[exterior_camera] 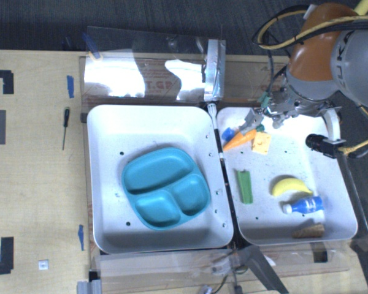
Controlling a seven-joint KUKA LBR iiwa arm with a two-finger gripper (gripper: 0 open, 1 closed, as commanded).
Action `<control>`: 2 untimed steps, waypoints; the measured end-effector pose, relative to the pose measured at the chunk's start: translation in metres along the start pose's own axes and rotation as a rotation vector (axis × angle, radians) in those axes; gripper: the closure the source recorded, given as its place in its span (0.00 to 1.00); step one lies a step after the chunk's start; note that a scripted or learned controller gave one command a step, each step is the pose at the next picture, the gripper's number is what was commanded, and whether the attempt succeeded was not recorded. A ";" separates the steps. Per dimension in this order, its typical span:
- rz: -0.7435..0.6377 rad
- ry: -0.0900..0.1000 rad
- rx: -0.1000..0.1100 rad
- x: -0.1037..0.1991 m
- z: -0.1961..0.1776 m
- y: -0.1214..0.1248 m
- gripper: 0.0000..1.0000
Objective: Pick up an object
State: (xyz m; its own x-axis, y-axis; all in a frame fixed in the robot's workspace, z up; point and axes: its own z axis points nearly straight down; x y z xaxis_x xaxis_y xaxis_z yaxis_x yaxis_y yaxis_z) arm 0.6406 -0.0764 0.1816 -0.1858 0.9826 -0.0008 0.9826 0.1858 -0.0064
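Your tool is down at the back left corner of the right bin, right over the carrot and a yellow block. You can't tell if it's spread or pinching anything. Also in that bin: a green stick, banana and bottle. The left bin has 1 blue tray.
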 end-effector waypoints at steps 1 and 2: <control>-0.051 -0.004 -0.017 -0.025 0.090 -0.019 0.00; 0.125 0.006 0.018 -0.042 0.097 0.014 0.00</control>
State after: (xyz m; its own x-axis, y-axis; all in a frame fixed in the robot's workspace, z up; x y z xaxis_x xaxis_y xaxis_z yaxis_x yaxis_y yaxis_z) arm 0.6614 -0.1158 0.0849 -0.0612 0.9981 0.0036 0.9978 0.0613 -0.0250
